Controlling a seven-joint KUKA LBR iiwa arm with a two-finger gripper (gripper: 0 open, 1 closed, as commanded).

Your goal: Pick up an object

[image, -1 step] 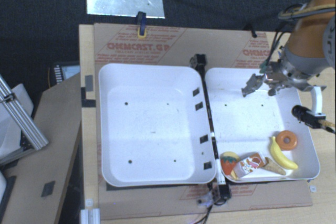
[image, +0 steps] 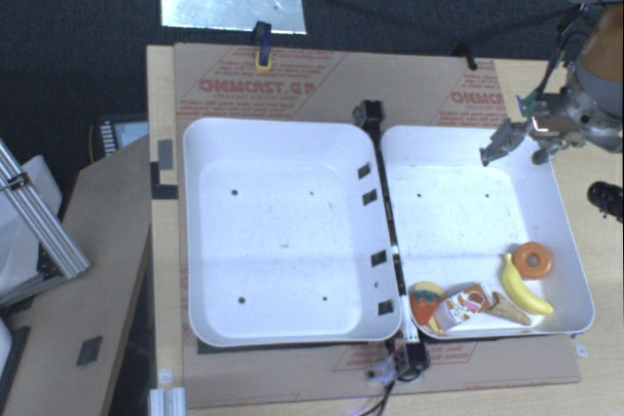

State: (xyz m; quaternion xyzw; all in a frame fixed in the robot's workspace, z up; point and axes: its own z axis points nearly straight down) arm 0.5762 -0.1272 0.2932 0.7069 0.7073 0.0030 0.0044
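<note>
The gripper (image: 509,142) is seen at the upper right of the frame, hanging over the far right corner of the right bin (image: 468,209). Its grey fingers (image: 495,147) are spread apart, and nothing is held between them or touched by them. The objects are gathered along the near edge of the right bin, at the lower right of the frame: a banana (image: 525,289), an orange ring-shaped doughnut toy (image: 532,259) just above it, a small printed packet (image: 464,305), and a red-orange round piece (image: 425,299) at the near left corner. The left bin (image: 283,229) lies beside it.
</note>
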